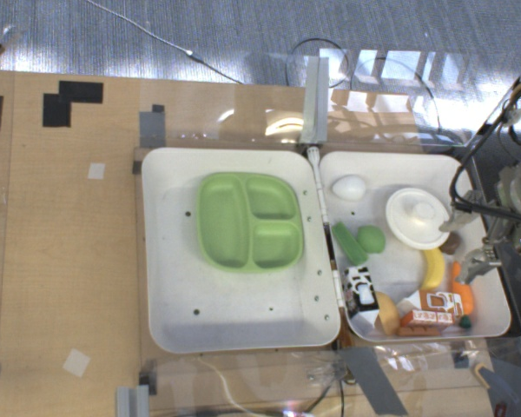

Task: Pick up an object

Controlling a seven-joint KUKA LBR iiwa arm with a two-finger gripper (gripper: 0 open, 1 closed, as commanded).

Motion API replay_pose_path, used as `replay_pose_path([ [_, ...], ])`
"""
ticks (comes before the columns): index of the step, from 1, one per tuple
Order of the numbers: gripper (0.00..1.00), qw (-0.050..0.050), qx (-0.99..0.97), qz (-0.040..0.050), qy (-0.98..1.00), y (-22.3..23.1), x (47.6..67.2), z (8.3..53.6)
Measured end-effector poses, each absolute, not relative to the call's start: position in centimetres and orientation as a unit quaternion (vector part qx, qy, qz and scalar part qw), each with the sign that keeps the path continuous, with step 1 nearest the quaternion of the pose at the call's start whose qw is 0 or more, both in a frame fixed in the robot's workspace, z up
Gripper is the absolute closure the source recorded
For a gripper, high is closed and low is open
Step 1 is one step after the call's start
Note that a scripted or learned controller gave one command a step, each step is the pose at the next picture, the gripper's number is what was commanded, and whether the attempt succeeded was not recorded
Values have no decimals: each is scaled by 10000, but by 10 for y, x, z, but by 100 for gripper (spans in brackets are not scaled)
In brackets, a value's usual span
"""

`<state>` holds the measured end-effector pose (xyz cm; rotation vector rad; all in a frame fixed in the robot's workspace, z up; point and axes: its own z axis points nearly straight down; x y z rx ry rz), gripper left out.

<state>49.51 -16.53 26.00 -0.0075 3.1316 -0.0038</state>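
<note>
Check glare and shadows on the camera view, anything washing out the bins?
Camera view: bright glare on the clear panels behind the right bin; a soft shadow along the left bin's near wall; the white egg and white bowl blend into the bin floor; green tray reads clearly.

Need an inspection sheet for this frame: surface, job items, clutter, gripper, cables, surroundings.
Surface: wooden bench bearing the left bin and right bin.
Job's things: right bin holds a white egg, white bowl, green items, banana, carton.
Clutter: green divided plate in left bin.
Gripper: gripper at right bin's right edge; jaws' state unclear.
Cables: black cable by the arm; thin wire across the floor.
Surroundings: grey carpet.
</note>
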Motion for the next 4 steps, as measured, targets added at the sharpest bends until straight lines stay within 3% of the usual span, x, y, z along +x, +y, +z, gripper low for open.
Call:
replay_pose_path([
  [1, 0, 109, -161, -25, 9998, -180, 531, 117],
  [2, 0, 105, 278, -18, 9996, -198, 538, 91],
  [3, 100, 194, 237, -41, 9995, -197, 544, 106],
  [4, 100, 78, -2239, -45, 9746, -206, 538, 270],
])
